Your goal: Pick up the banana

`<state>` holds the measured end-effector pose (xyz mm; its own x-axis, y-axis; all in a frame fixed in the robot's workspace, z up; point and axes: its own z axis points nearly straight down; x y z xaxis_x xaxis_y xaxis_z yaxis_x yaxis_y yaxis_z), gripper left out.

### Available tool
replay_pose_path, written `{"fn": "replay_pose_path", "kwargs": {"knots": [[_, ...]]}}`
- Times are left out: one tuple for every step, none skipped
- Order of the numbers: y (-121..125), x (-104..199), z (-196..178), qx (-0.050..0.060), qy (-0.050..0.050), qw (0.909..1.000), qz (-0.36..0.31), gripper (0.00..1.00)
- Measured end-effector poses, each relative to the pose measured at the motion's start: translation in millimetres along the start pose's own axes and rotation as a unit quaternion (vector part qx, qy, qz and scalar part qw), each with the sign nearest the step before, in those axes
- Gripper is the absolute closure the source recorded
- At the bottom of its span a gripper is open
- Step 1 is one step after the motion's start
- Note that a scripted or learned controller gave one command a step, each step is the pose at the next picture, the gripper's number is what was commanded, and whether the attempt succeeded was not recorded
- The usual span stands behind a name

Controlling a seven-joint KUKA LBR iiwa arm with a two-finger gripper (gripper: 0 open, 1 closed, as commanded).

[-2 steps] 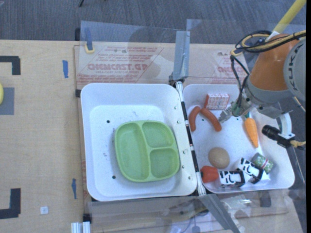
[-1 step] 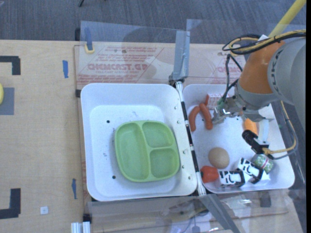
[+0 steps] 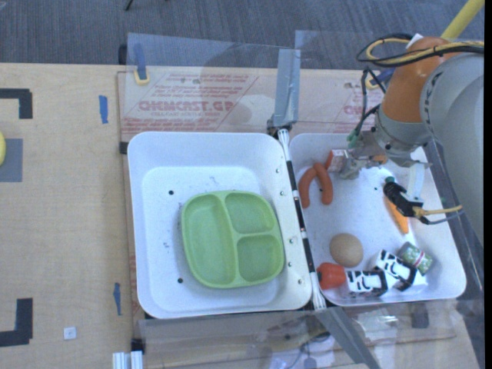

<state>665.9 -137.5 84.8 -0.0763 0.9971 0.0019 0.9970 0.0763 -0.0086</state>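
At the bottom of the right bin [image 3: 453, 279] sit a red lump [image 3: 332, 275], a black-and-white toy [image 3: 377, 280] and a small green-and-white packet [image 3: 417, 258]. A brown egg [image 3: 346, 249] lies just above them in the frame. They are bunched together, well apart from the claw, and should not get in its way. To the left, a green divided plate [image 3: 231, 237] takes up most of the left bin [image 3: 146, 206], clear of the action.

I cannot tell for sure which piece is the banana. My best guess is the slim orange-yellow piece [image 3: 400, 221] at the right middle of the right bin, close to that bin's right wall. The wall leaves little room beside the piece, so a descent there could strike the rim or only nudge the piece along.

Further up, a curved red-orange sausage [image 3: 314, 175] lies near the divider between the bins. The claw [image 3: 347, 164] hangs just beside it, in the upper part of the right bin. Whether the claw is spread or pressed together I cannot tell. The main risk is that it comes down where it is and takes the sausage, which is the closer thing and also curved. The orange-yellow piece lies off to its lower right.

Behind, the grey arm [image 3: 415, 91] fills the upper right of the frame above the table [image 3: 54, 244].
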Motion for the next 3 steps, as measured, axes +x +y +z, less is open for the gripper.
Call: {"fn": "replay_pose_path", "kwargs": {"knots": [[-1,0,1,0.001,0.000,1.0000,0.001,0.00],[-10,-55,1,0.000,0.003,0.9999,0.013,0.00],[2,-59,-1,0.004,0.016,0.9885,0.151,0.00]]}}
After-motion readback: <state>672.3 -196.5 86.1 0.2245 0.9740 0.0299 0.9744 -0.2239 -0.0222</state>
